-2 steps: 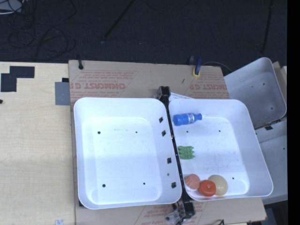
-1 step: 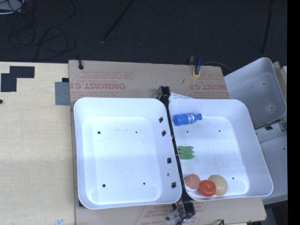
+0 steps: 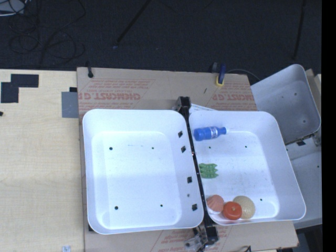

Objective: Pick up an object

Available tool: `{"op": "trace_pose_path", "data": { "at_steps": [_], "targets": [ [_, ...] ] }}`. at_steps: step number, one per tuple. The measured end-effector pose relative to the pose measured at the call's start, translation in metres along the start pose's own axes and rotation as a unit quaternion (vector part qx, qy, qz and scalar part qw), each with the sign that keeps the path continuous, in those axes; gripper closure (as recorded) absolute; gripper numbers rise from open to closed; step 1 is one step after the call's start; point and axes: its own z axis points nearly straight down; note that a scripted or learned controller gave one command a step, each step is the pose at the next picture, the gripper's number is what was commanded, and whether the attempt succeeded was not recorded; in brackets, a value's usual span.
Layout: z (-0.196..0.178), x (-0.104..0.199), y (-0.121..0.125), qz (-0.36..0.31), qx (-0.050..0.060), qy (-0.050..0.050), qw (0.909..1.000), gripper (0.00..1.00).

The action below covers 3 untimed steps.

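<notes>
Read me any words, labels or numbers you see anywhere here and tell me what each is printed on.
"CHEMCAST. G": red print, upside down, on the brown sheet behind the bins.
More red print on that sheet at the back right and along the front edge: too broken up to read.
Blue bottle: label unreadable.

Wooden bench (image 3: 37, 167) bears cardboard sheet (image 3: 157, 91); two white bins (image 3: 94, 125) (image 3: 283, 140) rest side by side on it.

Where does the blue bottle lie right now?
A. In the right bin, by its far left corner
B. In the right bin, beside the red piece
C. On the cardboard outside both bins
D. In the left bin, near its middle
A: the blue bottle lies on its side in the right bin, near the far left corner, well apart from the red piece at the near edge.
</notes>
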Motion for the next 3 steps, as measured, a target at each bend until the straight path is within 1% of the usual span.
{"op": "trace_pose_path", "data": {
  "at_steps": [1,3],
  "targets": [
    [-0.026,0.000,0.000,-0.001,-0.001,0.000,1.0000,1.00],
    [-0.002,0.000,0.000,0.000,0.001,0.000,1.0000,1.00]
  ]
}}
